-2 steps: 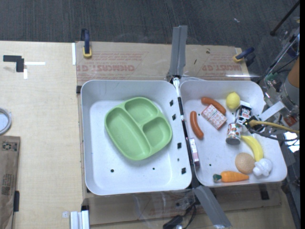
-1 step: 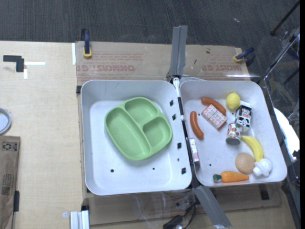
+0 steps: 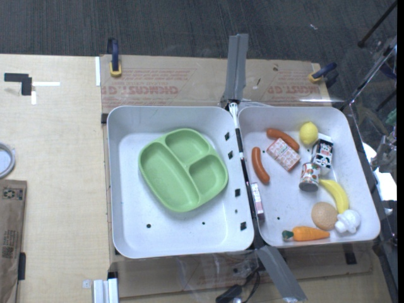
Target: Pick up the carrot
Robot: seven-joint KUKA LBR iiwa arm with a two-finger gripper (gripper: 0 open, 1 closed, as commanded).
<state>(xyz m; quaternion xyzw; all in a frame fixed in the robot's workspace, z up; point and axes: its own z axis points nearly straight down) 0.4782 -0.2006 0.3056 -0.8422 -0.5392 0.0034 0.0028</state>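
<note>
The carrot (image 3: 307,234), orange with a small green top at its left end, lies flat near the front edge of the right bin (image 3: 360,169). It sits just in front of a tan bread roll (image 3: 324,215) and left of a white garlic bulb (image 3: 348,221). Nothing touches or covers it.
The right bin also holds two sausages (image 3: 260,165), a pink box (image 3: 283,154), a lemon (image 3: 308,133), a small milk carton (image 3: 323,153), a can (image 3: 309,177) and a banana (image 3: 335,194). A green divided plate (image 3: 183,169) lies in the left bin (image 3: 123,188).
</note>
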